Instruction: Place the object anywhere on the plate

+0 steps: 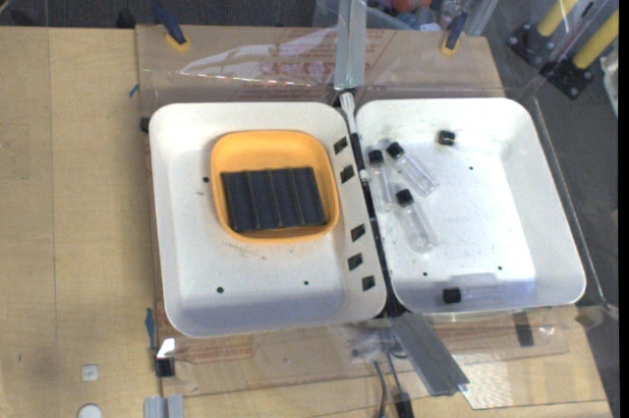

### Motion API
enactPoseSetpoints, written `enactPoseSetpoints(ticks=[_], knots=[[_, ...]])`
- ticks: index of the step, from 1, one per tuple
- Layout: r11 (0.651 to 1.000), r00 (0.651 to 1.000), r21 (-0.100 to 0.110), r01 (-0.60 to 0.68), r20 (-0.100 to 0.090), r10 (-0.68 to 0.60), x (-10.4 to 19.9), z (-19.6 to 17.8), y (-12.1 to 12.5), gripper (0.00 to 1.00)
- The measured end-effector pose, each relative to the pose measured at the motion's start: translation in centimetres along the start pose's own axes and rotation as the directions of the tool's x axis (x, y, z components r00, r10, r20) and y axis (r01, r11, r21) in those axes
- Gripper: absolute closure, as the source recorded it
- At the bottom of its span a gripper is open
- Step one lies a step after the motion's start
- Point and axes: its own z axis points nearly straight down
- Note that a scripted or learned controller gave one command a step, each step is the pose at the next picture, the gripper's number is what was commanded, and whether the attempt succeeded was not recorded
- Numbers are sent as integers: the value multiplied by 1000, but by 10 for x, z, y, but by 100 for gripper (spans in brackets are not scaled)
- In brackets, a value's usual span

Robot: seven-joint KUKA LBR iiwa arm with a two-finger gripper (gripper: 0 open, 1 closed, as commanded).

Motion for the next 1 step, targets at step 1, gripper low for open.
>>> enactPoseSetpoints(ticks=[1], knots=[[904,904,-1,427,-3,-427,-6,0,-3,100]])
